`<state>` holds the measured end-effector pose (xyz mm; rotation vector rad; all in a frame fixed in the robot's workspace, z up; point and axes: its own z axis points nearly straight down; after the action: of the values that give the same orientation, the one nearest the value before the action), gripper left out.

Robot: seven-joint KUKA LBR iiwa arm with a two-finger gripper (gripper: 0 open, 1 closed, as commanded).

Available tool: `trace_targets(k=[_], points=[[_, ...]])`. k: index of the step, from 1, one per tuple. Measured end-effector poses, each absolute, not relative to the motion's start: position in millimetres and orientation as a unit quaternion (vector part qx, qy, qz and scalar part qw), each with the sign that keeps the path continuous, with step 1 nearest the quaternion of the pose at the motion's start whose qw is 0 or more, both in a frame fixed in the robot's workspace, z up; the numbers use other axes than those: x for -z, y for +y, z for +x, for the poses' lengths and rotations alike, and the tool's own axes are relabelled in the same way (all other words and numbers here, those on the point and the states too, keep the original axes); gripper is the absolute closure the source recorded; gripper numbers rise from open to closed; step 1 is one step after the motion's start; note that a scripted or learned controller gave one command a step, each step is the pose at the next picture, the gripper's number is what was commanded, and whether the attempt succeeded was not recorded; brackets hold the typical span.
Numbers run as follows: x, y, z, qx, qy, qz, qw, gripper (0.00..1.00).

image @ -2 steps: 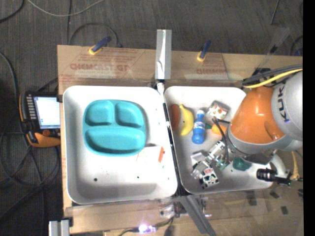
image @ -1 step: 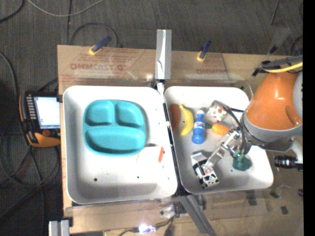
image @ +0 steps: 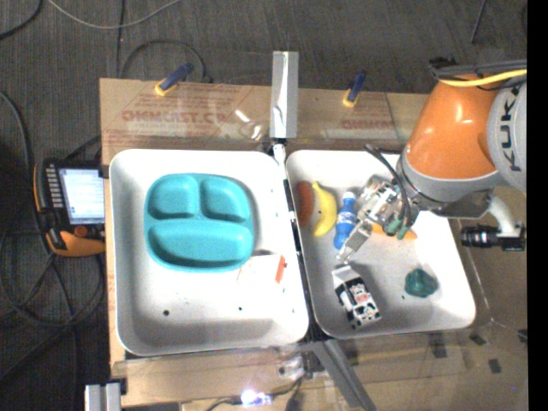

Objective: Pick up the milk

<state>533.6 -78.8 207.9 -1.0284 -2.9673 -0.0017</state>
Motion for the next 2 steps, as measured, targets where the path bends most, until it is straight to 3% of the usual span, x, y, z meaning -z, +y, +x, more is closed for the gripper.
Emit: trace_targets(k=[1, 2], points=[[-128, -97, 491.2, -0.0006, -0.941, -0.338, 0.001, 0.00], [-208, -138, 523.1, -0.0009, -0.979, -0.204, -0.001, 0.00]])
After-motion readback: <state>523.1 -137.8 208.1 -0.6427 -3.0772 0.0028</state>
